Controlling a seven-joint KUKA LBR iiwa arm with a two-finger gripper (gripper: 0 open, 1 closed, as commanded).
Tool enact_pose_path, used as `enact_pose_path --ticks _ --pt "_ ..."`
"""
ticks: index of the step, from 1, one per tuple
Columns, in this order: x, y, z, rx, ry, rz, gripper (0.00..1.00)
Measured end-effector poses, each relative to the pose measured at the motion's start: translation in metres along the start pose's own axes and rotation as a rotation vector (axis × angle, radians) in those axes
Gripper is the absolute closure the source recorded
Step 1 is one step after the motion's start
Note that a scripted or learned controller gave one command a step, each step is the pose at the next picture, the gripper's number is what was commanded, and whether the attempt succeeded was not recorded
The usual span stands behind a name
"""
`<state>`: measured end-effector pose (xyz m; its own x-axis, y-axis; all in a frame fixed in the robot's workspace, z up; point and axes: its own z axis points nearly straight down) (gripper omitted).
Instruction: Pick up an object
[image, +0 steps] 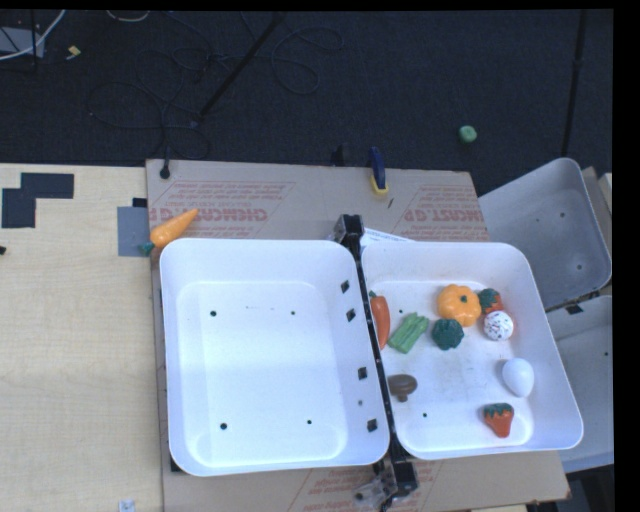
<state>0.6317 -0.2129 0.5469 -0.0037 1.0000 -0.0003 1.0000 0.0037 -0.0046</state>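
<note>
Well, the toy food all sits in the right bin (545, 400) — an orange pumpkin (458, 303) near the back, a green broccoli (447, 334) just beside it, a white egg (517, 376) and a strawberry (498, 419) toward the front corner, and a carrot (381, 318) against the divider. Another carrot (172, 228) lies on the cardboard behind the left bin (180, 265).

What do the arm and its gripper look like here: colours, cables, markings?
This frame gives nothing to judge on the arm or gripper: no colour, cable or marking can be read. It does settle the scene: two white bins, the left bin and the right bin, the latter holding toy food such as an orange pumpkin, and an orange carrot on the cardboard outside.
</note>
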Motion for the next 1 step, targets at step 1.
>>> enact_pose_path --ticks 1 --pt "0.0005 0.0002 0.0004 0.001 0.000 -0.001 0.00"
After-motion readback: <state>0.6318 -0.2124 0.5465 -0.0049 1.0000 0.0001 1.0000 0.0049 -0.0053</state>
